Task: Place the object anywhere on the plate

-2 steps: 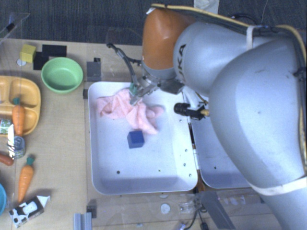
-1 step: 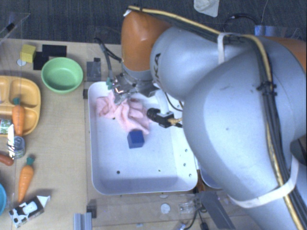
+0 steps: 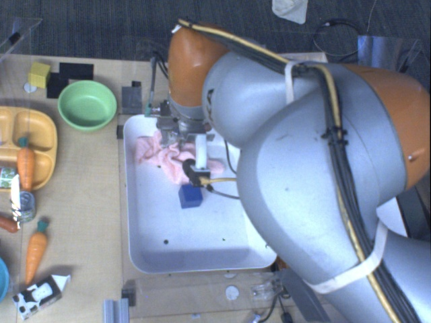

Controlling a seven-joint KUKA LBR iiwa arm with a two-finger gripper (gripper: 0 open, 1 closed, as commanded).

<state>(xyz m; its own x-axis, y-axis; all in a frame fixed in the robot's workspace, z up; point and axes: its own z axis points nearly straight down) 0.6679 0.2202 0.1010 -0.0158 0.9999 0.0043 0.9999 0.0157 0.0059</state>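
A crumpled pink cloth lies in the far left part of the white bin. A small blue block rests on the bin floor just in front of it. My gripper hangs low over the right side of the cloth, just behind the blue block, and the grey arm hides most of the bin's right half. A yellow divided plate sits at the far left of the bench with an orange carrot lying in it.
A green bowl stands beside the bin's far left corner. A yellow block and a black block lie behind it. A second carrot, a can and a cow-patterned carton lie at the near left.
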